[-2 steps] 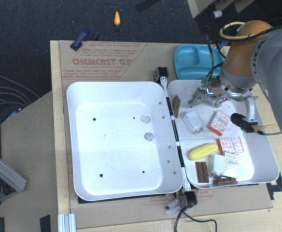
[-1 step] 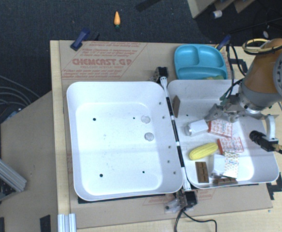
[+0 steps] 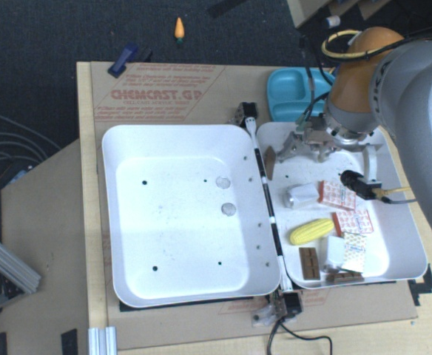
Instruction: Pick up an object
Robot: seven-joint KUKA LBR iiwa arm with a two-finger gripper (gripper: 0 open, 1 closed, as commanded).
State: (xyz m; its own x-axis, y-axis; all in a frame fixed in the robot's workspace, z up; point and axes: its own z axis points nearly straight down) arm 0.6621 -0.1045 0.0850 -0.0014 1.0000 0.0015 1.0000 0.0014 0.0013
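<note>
Lying in the right bin (image 3: 412,261), the yellow corn-shaped toy (image 3: 311,231) was below the gripper (image 3: 314,143) in the camera view, toward the near edge, with a small white block (image 3: 302,195) between them. You could see that its long axis ran nearly across the bin, slightly tilted. Whether the gripper was closed I cannot tell; nothing appeared between it.

The tan surface (image 3: 164,87) carries two white bins: the right bin (image 3: 401,261) under the hand (image 3: 316,145), the left bin (image 3: 179,287) beside it, and a teal dish (image 3: 286,95) just behind the hand
</note>
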